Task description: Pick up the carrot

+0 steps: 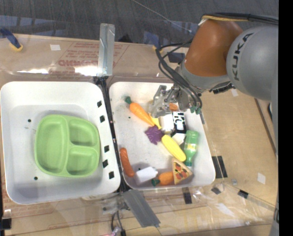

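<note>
Look to the right-hand shallow white bin (118, 132) and you find the long orange carrot with a green leafy tip (139, 112) lying flat in its upper left part, slanting from the green end at upper left down toward the middle. Its lower end comes up close to a small purple ruffled toy (154, 135) and a yellow corn cob (173, 148), which lies on the same slant just beyond.

Your metal claw (162, 103) hangs over the bin's upper middle, just to the right of the carrot and not visibly touching it. Whether its jaws stand apart or together I cannot tell you from this slant (the wrist and dark cables crowd that spot). Nothing shows between them.

Below the claw sits a white block with black marks (178, 122), and beside the corn stands a green plastic bottle (191, 146). Along the bin's near wall you have a slice of toy pizza (181, 172), a short orange piece (165, 178), a white block (146, 173) and a reddish sausage-shaped toy (125, 162) near the left wall.

The left-hand white bin (11, 102) holds a light green divided plate (67, 144), lying flat near its middle. Both bins rest side by side on the tabletop (237, 132).
</note>
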Controlling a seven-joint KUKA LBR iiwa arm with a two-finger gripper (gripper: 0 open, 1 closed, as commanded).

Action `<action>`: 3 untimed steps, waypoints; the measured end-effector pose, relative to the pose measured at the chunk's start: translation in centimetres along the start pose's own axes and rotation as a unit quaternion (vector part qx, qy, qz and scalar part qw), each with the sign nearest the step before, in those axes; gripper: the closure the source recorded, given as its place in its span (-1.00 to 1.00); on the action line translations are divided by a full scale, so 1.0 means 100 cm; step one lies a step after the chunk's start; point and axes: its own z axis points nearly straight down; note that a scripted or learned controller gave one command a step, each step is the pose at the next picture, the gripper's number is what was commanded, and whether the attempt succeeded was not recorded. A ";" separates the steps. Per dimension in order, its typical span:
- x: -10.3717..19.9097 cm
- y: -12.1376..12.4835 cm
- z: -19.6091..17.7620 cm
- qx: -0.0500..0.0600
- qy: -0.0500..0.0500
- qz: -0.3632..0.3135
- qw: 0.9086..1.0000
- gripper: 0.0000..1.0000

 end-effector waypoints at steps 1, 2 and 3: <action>-0.028 -0.044 -0.119 0.001 -0.002 -0.017 1.000 1.00; -0.031 -0.073 -0.133 -0.001 0.002 -0.186 0.983 1.00; -0.052 -0.070 -0.162 -0.002 0.001 -0.393 0.920 1.00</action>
